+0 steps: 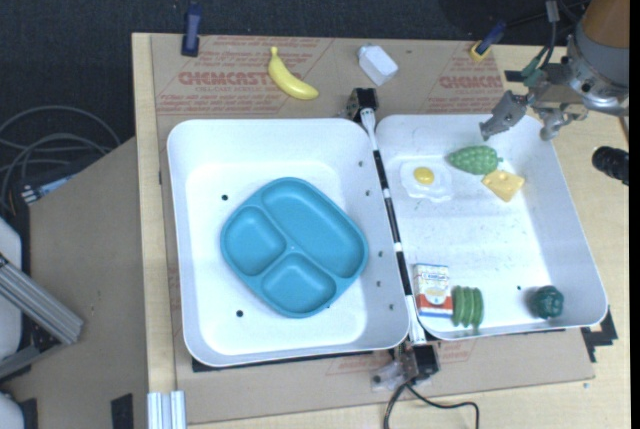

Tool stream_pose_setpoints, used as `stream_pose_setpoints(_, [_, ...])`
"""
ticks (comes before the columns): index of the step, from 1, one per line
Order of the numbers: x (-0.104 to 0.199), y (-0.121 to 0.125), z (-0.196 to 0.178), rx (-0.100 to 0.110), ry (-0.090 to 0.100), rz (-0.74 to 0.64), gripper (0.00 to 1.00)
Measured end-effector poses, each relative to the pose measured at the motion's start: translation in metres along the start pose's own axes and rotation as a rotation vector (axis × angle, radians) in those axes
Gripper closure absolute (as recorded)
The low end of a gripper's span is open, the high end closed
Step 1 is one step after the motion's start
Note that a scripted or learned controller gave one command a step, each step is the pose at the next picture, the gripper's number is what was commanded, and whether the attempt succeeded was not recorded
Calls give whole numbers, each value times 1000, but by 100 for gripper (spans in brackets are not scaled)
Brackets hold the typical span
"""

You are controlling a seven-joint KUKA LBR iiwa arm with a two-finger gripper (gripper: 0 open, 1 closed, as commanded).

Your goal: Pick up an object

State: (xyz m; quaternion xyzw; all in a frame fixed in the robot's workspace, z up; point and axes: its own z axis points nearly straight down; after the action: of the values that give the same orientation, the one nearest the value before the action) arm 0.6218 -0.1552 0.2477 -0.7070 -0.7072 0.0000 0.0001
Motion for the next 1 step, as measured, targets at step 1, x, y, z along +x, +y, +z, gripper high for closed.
stream_pose_setpoints(1, [7,0,80,2,1,0,0])
